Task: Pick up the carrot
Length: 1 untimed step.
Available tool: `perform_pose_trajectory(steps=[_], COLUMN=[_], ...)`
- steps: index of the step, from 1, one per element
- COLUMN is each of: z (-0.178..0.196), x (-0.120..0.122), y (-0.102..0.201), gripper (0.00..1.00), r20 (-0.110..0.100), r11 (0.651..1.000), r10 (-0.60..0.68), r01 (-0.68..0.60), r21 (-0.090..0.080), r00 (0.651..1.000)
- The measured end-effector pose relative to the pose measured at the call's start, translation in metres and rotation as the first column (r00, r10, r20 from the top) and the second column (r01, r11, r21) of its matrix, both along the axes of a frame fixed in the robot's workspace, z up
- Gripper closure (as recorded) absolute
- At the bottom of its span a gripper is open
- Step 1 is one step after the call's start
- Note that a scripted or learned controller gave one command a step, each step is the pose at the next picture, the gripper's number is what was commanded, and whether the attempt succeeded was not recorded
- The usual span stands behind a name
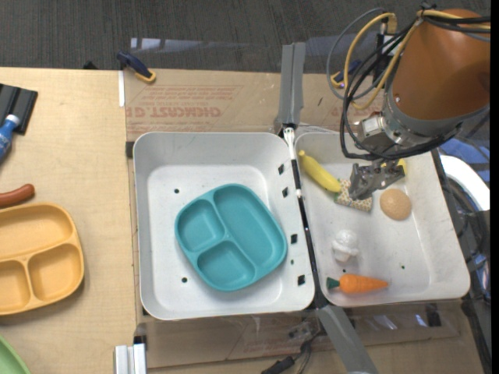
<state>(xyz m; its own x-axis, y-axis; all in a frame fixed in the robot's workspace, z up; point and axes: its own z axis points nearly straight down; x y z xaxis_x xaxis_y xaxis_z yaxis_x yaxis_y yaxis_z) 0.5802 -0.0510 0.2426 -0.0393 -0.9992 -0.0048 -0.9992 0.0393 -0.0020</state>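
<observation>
The carrot (363, 284) is seen lying on its side at the near edge of the right bin (437, 275), orange body w/ green end pointing left, untouched and clear of everything else. Just beyond it, toward the far side, a small white object (345, 245) is found; what it is can't be told.

The gripper (366, 184) is positioned well apart from the carrot, over the far part of the right bin, hanging low beside a small speckled tan piece (352, 200) and between the banana (320, 172) on its left and a tan egg-like item (395, 205) on its right. Whether the fingers are spread or closed can't be made out; they are seen as a dark cluster under the wrist, and nothing is shown betw. them. The arm (437, 65), orange-banded, w/ cables looped round it, is reaching in from the right.

The left bin (156, 287) is occupied by a teal divided plate (230, 236). On the bench at far left, a yellow divided tray (35, 259) is seen.

Progress, as judged: approx. nil. No grasp has been made and the carrot is not lifted. Still to be done: gripper brought toward the near side over the carrot, lowered, closed across its body, then raised.
</observation>
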Motion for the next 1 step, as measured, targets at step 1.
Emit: perform_pose_trajectory(steps=[1], z=[0.0072], x=[-0.0105], y=[-0.0627], gripper=[1.0], r20=[0.0], r11=[0.972], r10=[-0.236], r01=[0.236], r21=[-0.002], r00=[0.972])
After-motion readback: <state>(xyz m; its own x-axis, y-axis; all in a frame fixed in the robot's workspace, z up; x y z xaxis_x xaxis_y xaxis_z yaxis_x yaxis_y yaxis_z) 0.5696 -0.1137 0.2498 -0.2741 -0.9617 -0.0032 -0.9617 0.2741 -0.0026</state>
